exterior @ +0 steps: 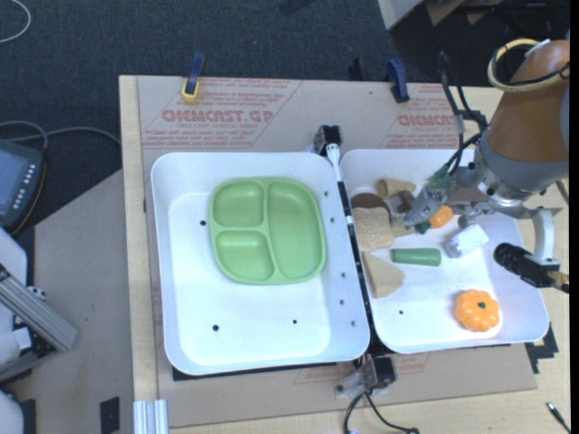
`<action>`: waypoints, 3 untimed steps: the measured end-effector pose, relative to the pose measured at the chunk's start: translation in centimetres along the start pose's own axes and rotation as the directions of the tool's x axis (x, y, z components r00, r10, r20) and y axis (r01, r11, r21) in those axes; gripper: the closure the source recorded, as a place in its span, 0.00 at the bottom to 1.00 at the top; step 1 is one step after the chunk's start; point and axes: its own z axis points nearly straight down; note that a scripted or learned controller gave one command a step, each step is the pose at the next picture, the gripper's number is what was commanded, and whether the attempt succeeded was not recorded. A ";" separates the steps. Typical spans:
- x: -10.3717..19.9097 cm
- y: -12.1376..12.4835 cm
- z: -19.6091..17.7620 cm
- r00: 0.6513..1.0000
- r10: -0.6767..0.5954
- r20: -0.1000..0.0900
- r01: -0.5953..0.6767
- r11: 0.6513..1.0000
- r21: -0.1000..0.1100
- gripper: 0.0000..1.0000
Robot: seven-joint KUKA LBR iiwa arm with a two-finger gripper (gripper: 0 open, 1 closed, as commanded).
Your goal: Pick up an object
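The right bin point(425, 307) holds several toy foods. An orange pumpkin point(477, 310) sits near its front right. A green cylinder point(415, 257) lies mid-bin beside a tan wedge point(384, 277), with a tan bread slice point(373, 228) behind it. A brown disc point(368, 202) and a small tan piece point(395, 188) lie at the back left. My gripper point(418, 212) is low over the back middle of this bin, right of the bread slice. A small orange piece point(441, 215) sits right against it, and a white block point(469, 240) lies just to its right.
The left bin point(181, 274) holds a green divided plate point(269, 231). The arm's grey wrist and orange band point(529, 107) hang over the right bin's back right corner. A black part point(520, 262) juts over that bin's right rim. Clamps point(395, 78) grip the board's far edge.
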 end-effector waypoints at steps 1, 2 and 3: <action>0.0 0.3 -0.7 1.000 -0.003 0.001 0.003 1.000 -0.013 0.00; 0.9 0.7 5.2 1.000 -0.003 -0.001 0.003 1.000 -0.004 0.00; 1.0 0.8 11.3 1.000 -0.003 0.002 0.003 1.000 -0.014 0.00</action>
